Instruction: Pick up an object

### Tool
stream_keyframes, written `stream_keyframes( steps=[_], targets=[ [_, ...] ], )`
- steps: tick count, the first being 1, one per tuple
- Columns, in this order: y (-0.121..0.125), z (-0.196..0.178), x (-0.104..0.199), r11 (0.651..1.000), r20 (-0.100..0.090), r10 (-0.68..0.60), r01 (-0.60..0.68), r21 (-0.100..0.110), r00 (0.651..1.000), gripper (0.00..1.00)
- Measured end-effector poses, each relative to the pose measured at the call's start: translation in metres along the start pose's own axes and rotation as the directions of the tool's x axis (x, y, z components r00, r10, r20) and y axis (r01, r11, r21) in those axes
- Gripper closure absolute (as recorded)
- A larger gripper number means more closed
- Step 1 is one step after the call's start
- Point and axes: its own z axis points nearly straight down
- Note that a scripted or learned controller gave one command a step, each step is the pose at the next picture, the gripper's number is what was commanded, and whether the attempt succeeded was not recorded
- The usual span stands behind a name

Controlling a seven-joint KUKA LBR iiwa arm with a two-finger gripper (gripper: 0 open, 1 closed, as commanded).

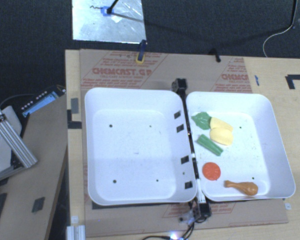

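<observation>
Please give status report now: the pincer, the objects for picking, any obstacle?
Pincer: nothing to report. Right bin: green leaf, yellow pieces, green stick, red disc, brown drumstick, all loose. Leaf, yellow pieces and stick crowd together; disc and drumstick lie apart.

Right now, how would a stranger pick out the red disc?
Go to the right bin and look near its front left corner, beside the divider. The red disc lies flat there, between the green stick and the brown drumstick; nothing else is round and red.

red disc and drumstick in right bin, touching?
Apart. The camera view shows bare white bin floor between the red disc and the drumstick.
</observation>
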Motion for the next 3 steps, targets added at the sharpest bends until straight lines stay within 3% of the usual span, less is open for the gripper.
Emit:
stream_keyframes(
  steps=[1,2,3],
  targets=[
    [-0.065,-0.001,0.048,1.000,-0.004,-0.006,0.006,0.004,1.000,1.00],
    [-0.096,0.000,-0.018,1.000,0.000,0.006,-0.006,0.002,1.000,1.00],
    [-0.151,-0.001,0.036,1.000,-0.004,-0.007,0.007,0.001,1.000,1.00]
  ],
)
